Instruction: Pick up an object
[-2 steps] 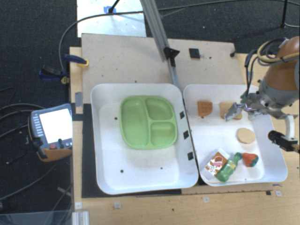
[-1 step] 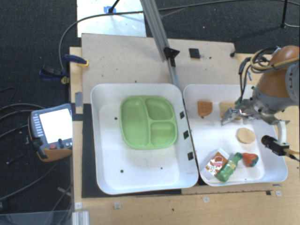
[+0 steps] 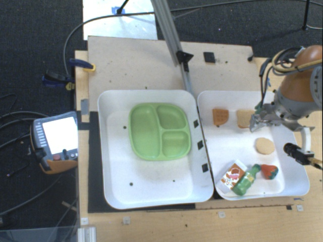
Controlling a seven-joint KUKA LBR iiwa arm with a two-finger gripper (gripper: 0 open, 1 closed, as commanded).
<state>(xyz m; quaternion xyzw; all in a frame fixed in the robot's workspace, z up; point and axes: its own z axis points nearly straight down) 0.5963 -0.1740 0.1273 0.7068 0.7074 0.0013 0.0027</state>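
In the right bin [image 3: 229, 150] lie several toy foods. A tan toast slice [image 3: 220, 117] sits at the back left, and a second tan bread piece [image 3: 244, 118] lies just right of it. A round beige cookie [image 3: 264, 145] rests mid-bin. At the front are a red strawberry [image 3: 270, 171], a green bottle [image 3: 246, 180] and a small printed carton [image 3: 232, 176]. My gripper [image 3: 257, 123] hangs over the back of this bin. It is at the right edge of the second bread piece and above the cookie.
The left bin [image 3: 113, 185] holds a green divided plate [image 3: 160, 131]. A raised divider [image 3: 199, 140] separates the two bins. A slanted metal pole [image 3: 169, 24] crosses the bench at the back. A black part of the arm [image 3: 298, 153] juts over the right bin's right rim.
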